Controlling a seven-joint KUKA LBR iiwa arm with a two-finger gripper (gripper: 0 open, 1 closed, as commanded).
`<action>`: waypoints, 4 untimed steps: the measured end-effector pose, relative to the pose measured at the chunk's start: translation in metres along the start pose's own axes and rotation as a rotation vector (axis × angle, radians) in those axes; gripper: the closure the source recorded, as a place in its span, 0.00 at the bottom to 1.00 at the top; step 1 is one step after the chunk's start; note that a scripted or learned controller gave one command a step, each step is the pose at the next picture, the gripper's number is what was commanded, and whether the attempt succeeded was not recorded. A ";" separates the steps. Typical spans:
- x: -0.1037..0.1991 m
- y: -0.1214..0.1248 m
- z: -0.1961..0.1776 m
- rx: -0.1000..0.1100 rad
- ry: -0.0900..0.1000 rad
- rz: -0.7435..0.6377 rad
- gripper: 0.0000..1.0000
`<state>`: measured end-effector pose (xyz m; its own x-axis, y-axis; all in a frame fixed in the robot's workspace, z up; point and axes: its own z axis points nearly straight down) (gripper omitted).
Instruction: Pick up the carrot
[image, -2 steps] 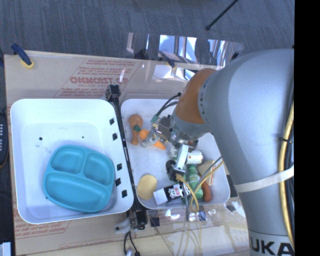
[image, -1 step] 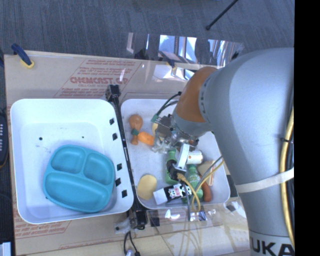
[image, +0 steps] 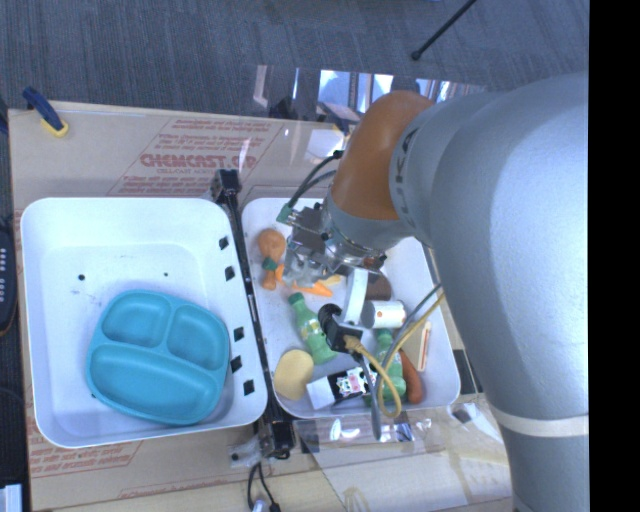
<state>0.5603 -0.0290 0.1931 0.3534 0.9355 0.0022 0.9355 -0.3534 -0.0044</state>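
The carrot shows as a small orange pointed piece on the floor of the right bin, in its upper middle. My gripper hangs directly over it, a little up and to the left, low inside the bin. The wrist and orange band hide the bin's far part. Part of the carrot is hidden by the gripper body, and nothing can be seen held.
A tan-orange lump and a small orange-and-green piece lie left of the gripper. A green bottle, yellow round item, white cylinder, black-white box and orange-red stick crowd the near part. The left bin holds a blue divided plate.
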 end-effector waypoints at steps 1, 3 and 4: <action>-0.011 -0.078 0.006 0.011 -0.009 0.103 1.00; 0.042 -0.104 -0.010 0.018 -0.016 0.979 1.00; 0.067 -0.115 0.006 0.009 -0.011 0.565 1.00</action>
<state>0.4766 0.0737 0.1878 0.7991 0.6011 -0.0132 0.6010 -0.7992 -0.0109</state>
